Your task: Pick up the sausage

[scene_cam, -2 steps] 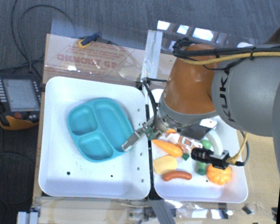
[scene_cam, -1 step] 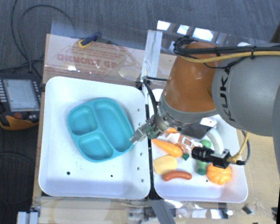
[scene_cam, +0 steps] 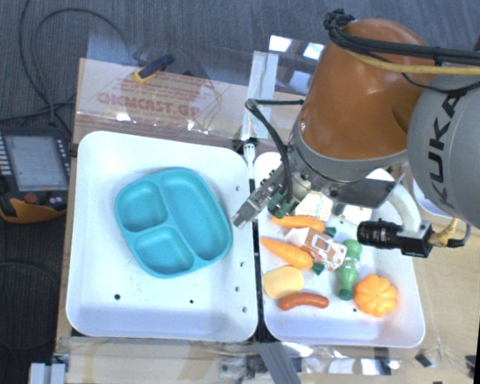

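Camera view: sausage (scene_cam: pixel 303 302) (beside pumpkin (scene_cam: pixel 375 295), carrot (scene_cam: pixel 286 252)); tool (scene_cam: pixel 261 199) state unclear.

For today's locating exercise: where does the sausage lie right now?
In the camera view, the sausage lies near the front edge of the right bin, just below the yellow piece and left of the orange pumpkin.

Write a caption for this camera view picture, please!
Gripper hovers at the toy-food bin's left edge, sausage lying untouched below.
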### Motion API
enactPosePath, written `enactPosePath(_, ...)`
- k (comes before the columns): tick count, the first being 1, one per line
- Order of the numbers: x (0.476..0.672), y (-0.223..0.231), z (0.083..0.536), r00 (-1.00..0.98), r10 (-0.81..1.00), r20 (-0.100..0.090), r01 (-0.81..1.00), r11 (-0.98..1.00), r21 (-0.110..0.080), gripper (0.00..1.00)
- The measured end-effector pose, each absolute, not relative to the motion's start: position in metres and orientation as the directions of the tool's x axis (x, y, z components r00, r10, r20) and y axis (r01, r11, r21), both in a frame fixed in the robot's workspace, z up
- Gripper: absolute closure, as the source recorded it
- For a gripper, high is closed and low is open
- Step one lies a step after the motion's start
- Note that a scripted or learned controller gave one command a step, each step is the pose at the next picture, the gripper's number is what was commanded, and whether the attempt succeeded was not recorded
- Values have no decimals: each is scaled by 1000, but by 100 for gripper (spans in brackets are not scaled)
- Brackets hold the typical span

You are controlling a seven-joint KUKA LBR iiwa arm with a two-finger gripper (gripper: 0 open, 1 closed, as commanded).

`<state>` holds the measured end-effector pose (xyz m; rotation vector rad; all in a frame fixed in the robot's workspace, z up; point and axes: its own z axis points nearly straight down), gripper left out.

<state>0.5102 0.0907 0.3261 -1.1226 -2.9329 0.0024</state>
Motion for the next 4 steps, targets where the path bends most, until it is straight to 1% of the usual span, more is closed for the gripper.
enactPosePath(1,600,61,432,-608,794,-2,794,608,-3,100)
enactPosePath(2,582,84,338,-414,910,1,910,414,-6,100)
enactPosePath(3,574,45,353,-266,964,-2,964,266,-4,100)
enactPosePath(4,565,28,431,7,1000,-5,1000,-7,-3,100)
